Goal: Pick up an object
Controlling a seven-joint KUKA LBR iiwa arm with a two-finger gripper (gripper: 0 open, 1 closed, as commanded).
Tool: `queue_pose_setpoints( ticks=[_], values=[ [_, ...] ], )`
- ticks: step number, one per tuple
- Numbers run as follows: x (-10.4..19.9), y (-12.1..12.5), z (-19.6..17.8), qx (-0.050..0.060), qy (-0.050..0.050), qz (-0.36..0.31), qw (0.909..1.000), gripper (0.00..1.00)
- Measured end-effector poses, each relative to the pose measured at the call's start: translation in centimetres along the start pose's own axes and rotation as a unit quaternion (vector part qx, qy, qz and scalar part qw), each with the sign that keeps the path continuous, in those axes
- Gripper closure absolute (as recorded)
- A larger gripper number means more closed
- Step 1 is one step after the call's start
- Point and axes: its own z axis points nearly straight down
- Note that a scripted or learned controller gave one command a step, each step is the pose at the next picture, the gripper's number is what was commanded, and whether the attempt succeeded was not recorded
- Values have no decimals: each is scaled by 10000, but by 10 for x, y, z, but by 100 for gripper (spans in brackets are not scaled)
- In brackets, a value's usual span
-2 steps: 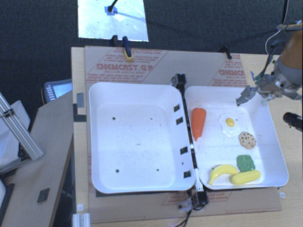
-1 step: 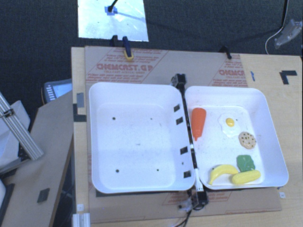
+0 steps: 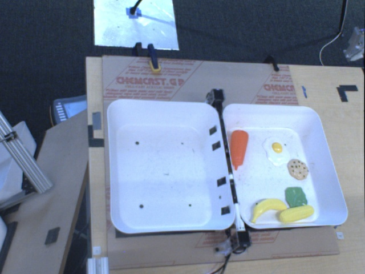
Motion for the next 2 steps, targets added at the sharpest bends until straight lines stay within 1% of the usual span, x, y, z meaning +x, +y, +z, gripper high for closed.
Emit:
queue_pose_setpoints(
  ticks=[1, 2],
  values=[
    [81, 1, -100, -33, 20, -4, 10000, 100],
    [135, -57, -95, 19, 30, 11, 10000, 100]
  ],
)
